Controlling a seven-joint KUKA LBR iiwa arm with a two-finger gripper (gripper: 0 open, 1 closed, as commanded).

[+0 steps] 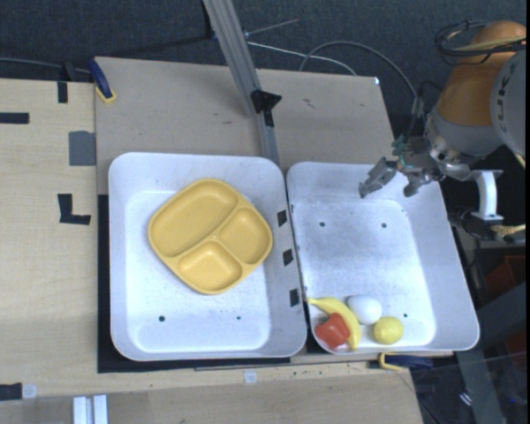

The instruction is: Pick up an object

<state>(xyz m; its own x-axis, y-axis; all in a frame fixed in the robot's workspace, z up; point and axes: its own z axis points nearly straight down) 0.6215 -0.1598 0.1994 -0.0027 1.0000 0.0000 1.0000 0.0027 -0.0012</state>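
The claw (390,182) is seen spread open and empty at the right bin's (424,237) one-o'clock edge. The approach step is judged in hand. The banana (340,310), egg (365,307) and lemon (388,329) are clustered at six o'clock, so a reach there is needed.

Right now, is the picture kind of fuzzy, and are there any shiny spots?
In the camera view everything is a bit soft and grainy; the small toys in the right bin's near corner blur together. The white bins look bright but speckled. The yellow plate shows no strong glare, and the gripper is blurry.
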